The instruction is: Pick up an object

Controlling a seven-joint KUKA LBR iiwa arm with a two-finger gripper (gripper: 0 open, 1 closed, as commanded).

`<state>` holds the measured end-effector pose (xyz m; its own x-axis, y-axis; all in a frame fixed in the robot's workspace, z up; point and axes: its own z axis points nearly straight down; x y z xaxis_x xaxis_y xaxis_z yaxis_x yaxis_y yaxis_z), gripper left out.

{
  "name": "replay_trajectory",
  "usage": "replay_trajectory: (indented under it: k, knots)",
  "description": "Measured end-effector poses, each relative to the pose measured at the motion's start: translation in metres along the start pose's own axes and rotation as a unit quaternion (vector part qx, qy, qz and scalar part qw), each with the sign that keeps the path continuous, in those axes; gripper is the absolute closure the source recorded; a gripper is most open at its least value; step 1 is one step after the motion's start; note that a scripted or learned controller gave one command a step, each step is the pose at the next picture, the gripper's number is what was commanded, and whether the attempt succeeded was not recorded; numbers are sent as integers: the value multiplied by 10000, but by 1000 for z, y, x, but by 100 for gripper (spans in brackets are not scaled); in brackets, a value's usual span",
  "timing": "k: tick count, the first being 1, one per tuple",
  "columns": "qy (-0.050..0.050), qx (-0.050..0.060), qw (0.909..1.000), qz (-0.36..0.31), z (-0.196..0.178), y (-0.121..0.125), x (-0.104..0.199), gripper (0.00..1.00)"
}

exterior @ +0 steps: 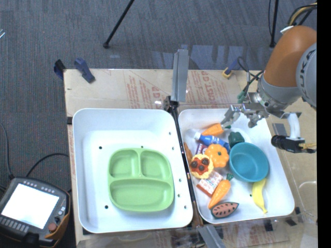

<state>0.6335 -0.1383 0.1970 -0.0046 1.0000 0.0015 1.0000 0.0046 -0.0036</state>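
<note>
My gripper (240, 118) hangs over the back of the right bin (287, 190), its two fingers spread apart and open with nothing between them. Just below it lie an orange wedge (212, 129) and a dark green piece (236, 137). Further toward the front are a blue and white tube (202, 137), an orange pumpkin (217, 155), a blue bowl (249, 162), a berry tart (201, 165), a carrot (220, 190), a banana (259, 195) and a watermelon slice (225, 209).
The left bin (88, 138) holds a green divided plate (140, 180). A grey upright post (180, 79) stands behind the seam between the bins. A tablet (31, 205) lies on the floor at lower left.
</note>
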Motion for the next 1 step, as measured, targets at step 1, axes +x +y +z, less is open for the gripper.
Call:
replay_trajectory:
  k: [1]
  knots:
    - [-6, -42, 9996, -290, -66, -57, 19, 0]
